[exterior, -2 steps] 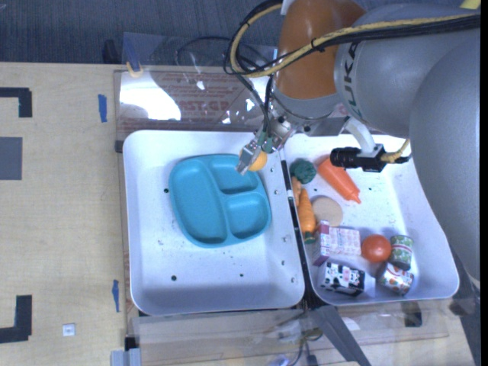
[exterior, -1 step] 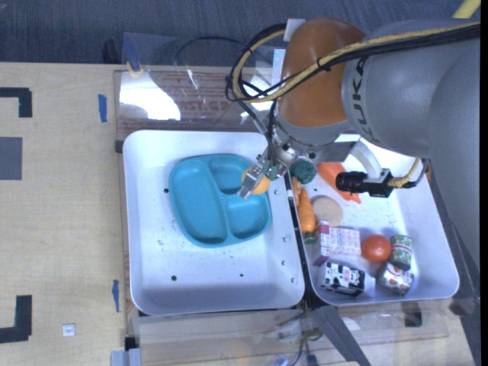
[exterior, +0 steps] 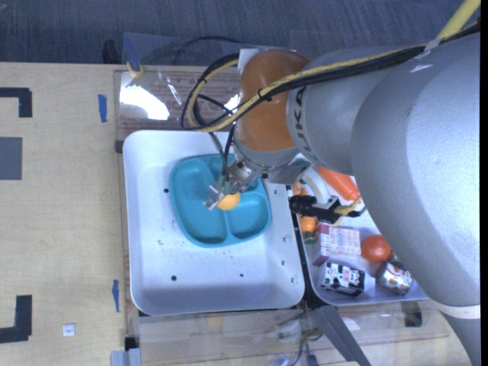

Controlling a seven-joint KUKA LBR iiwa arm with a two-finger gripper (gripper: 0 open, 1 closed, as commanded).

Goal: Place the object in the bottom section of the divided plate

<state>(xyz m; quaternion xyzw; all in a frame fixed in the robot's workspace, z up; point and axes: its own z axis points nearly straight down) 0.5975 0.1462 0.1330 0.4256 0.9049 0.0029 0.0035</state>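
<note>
One yellow object [exterior: 228, 200] sits between the fingers [exterior: 216, 197].

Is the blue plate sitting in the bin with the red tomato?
No, the blue plate lies in the left bin, while the red tomato is in the right one.

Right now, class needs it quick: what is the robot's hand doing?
Hand: closed on a small yellow-orange object, held over the blue divided plate.

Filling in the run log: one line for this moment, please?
gripper over blue divided plate | yellow object at fingertips | plate in left bin
</note>
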